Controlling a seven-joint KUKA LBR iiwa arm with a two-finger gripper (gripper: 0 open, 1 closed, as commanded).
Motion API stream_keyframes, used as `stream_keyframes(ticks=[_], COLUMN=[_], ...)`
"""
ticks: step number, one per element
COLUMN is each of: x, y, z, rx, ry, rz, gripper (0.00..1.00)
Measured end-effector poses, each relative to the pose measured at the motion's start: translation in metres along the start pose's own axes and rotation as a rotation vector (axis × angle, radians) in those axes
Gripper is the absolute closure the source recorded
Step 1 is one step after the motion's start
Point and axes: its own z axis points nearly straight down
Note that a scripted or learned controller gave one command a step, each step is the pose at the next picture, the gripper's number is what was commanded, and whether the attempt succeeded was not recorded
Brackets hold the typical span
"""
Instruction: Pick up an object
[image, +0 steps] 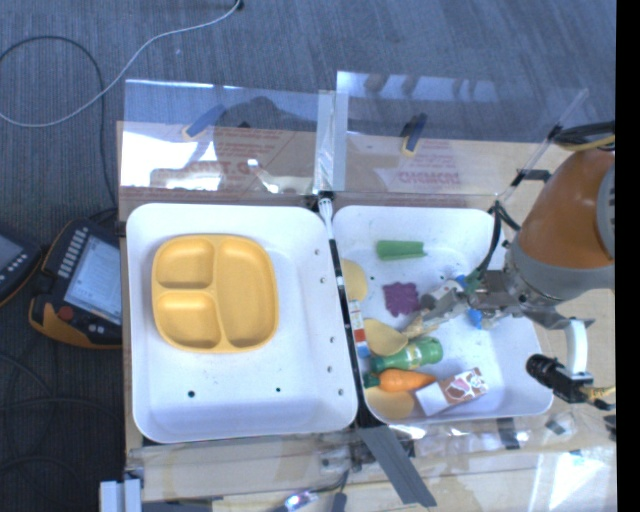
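yellow divided plate in left bin | handheld pendant, perhaps, on floor

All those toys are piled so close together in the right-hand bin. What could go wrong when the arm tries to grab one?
The gripper sits low among crowded items: the purple piece, green bottle and carrot lie close together, so it may nudge neighbours or catch two. The small carton rests near the bin's rim, an awkward spot to reach.
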Motion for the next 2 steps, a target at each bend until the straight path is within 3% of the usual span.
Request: stream_keyframes(ticks=[1,2], x=[-0.001,-0.040], y=[0.023,0.048], z=[0.093,0.066], rx=[-0.015,-0.001], ry=[-0.003,0.000], rz=[0.040,-0.001], gripper=[0.00,0.00])
